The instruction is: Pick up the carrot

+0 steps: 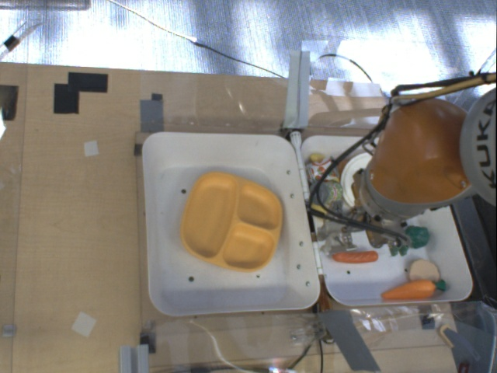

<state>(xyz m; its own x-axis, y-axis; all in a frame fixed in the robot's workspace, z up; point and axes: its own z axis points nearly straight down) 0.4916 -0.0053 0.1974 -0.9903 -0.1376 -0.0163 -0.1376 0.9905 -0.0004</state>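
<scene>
While we are looking down on the bench [70, 231], we are seeing two white bins lying side by side. The left bin [167, 286] is holding a yellow divided tray [231, 220]. The arm's orange band [419, 158] is hanging over the right bin [458, 274], and the gripper [365, 231] is reaching down below it toward that bin's left half. We are unable to tell how the gripper is set, since the wrist and cables are covering it. The carrot [409, 290] is lying on its side near the front edge of the right bin, with its green end pointing right. It is sitting apart from the gripper, in front of it and to the right. Between the two, a red sausage-shaped piece [355, 257] is lying just beside the gripper. A pale round piece [423, 270] is resting just behind the carrot, and a green piece [417, 236] is lying further back.
</scene>
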